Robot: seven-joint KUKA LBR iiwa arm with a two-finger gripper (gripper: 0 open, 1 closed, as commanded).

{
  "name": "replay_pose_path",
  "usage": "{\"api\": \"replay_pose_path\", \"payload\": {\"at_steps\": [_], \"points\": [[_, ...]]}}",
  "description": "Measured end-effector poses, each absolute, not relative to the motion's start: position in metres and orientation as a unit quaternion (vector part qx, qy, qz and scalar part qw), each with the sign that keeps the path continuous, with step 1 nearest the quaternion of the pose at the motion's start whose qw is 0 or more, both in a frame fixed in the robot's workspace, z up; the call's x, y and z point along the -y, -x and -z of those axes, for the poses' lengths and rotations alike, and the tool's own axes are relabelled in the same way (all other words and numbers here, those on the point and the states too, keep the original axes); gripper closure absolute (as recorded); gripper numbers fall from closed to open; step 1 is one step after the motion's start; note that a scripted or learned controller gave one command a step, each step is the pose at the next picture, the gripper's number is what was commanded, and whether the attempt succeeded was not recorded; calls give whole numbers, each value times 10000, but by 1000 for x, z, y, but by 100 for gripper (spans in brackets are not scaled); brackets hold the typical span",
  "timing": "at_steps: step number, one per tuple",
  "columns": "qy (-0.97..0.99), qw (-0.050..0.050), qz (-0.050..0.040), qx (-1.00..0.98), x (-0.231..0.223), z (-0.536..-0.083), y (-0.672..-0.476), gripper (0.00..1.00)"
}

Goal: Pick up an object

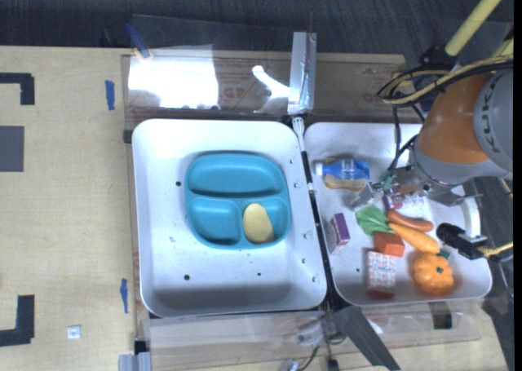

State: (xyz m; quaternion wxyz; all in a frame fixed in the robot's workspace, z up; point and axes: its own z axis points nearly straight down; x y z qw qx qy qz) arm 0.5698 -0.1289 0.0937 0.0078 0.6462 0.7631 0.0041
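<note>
Bins first, largest things on my screen: left bin (155, 223) holds a blue divided tray (236, 198) with a yellow egg-shaped piece (258, 223) in its lower right compartment. Right bin (477, 284) carries the clutter: blue packet (345, 170) near the top, purple block (340, 228) by the left wall, green leafy piece (373, 220), carrot (413, 235) lying aslant, red-and-white carton (381, 270), orange pumpkin (432, 272) at lower right.

Arm comes in from the right; gripper (390, 191) sits low over the right bin, just above the green piece and the carrot's thick end. I cannot tell from this angle how the gripper is set, nor whether anything is caught in it.

Judgement on target: carrot looks closest. Likely hollow plastic, so light, stiff, smooth and somewhat slippery; tapered, so a grasp across its thick middle should hold better than the tip. Not fragile.

Room: carrot touches or nearly touches the green piece and a small red block (389, 244), so clearance is tight on that side. Pumpkin lies near the tip. Right bin's far wall is close behind the gripper; open floor is mostly toward the upper right.
</note>
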Motion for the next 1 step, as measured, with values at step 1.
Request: {"api": "replay_pose_path", "payload": {"at_steps": [1], "points": [[-6472,133,-55,-7622,132,-107,-573,100]]}}
